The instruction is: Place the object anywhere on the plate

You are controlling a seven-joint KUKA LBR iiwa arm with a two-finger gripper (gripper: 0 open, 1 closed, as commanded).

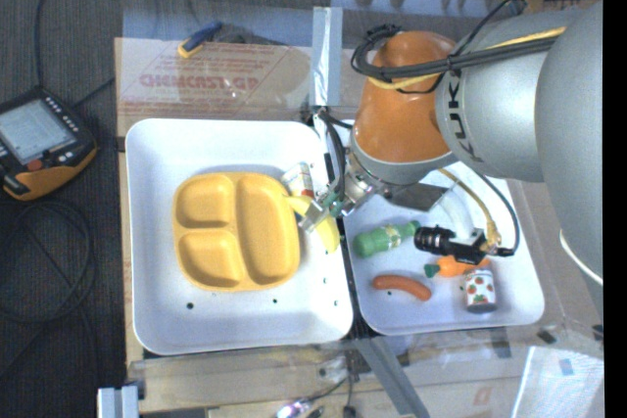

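The arm [470,103] reaches in over the counter [235,73], its orange band above the seam between the two white bins. The pincer [315,201] hangs just off the right edge of the yellow plate [235,230], which lies flat in the left bin [157,308] with its three compartments facing up. Between the fingers sits a yellow object [320,228], banana-like, clamped at its upper part, with its lower end dangling just to the right of the plate's rim, over the bin wall. So the pincer is closed around that yellow piece, and the piece is beside the plate, not on it; whether it touches the rim is hard to say from here.

To the right of the plate, in the right bin [519,308], a green bottle [384,238] lies on its side. Below it a red sausage [402,286] rests on the bin floor. Further right of the sausage there is an orange carrot [453,266] and a small white carton [478,292] with red marks. Well off to the left of the plate, a handheld control pad [39,142] lies on the dark floor.
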